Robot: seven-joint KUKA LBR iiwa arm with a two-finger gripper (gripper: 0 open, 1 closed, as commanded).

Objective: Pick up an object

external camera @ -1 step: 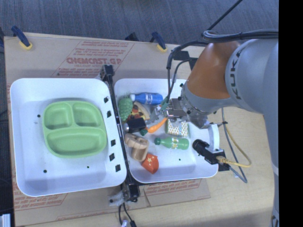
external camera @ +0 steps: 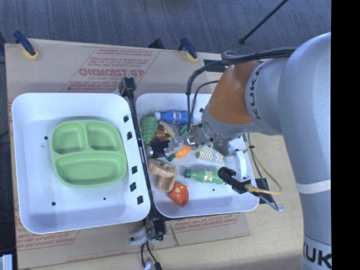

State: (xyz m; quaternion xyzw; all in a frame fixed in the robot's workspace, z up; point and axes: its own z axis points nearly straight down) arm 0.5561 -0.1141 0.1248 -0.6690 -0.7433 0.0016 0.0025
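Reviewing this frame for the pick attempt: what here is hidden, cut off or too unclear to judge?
- Gripper, camera view: the wrist and orange band cover it from above, so contact with any object cannot be judged.
- Right bin: the arm hides its far right corner and whatever lies there.
- Small toys beside the blue bottle: crowded and too small to identify.
- Arm: cut off by the frame's bottom edge.
- Printing on the cardboard: partly blurred.

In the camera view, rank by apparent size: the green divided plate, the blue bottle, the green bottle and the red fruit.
1. Green divided plate, by far the largest.
2. Blue bottle and green bottle: look alike, no ranking.
3. Red fruit, smallest.
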